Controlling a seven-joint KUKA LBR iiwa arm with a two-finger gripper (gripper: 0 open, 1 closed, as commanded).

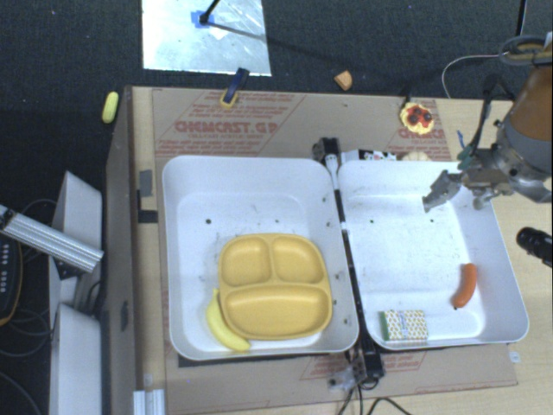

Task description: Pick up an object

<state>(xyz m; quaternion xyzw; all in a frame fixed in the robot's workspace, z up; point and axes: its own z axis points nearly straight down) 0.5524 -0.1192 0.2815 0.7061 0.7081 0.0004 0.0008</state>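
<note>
One orange hot dog [465, 285] lies in the right bin [505, 258], below the hand [456, 190] and apart from it. One patterned block [404, 324] sits at that bin's near edge, below and left of the hand. The hand hovers over the bin's upper part, fingers spread, gripping nothing. Far to its left, the second bin [181, 197] holds one yellow divided plate [275, 285] with one banana [223, 328] tucked against it. Both bins rest on a cardboard-covered worktop [259, 119] above dark carpet [60, 41].
</note>
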